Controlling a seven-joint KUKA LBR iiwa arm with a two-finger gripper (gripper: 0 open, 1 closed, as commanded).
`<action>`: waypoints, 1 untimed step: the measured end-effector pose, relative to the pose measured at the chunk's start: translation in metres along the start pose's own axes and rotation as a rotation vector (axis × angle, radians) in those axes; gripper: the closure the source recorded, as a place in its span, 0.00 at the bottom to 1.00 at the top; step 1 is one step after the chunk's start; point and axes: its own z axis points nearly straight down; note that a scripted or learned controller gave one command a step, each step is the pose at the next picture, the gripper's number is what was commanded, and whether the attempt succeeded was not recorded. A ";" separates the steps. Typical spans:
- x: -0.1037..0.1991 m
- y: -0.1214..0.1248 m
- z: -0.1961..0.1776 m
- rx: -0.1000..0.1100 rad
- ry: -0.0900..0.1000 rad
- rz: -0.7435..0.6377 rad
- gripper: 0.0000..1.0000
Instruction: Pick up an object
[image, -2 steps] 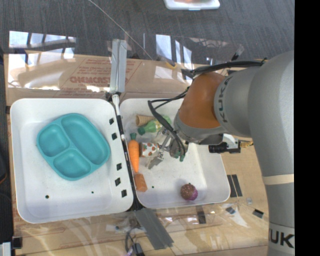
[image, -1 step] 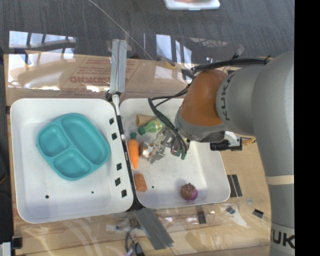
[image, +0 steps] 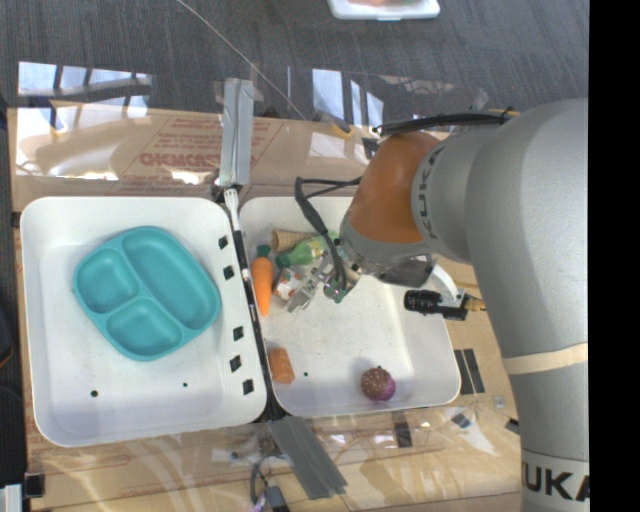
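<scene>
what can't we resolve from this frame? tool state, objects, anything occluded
- Tool in the camera view: its tips blur into the clutter under it, so open or shut and any hold cannot be told.
- Green item: too small and part covered by the tool to identify.
- Cone-like piece: its right end is hidden behind the wrist.
- Right bin: the arm covers its upper right part.
</scene>
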 end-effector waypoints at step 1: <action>-0.043 0.044 0.001 0.004 0.008 0.150 1.00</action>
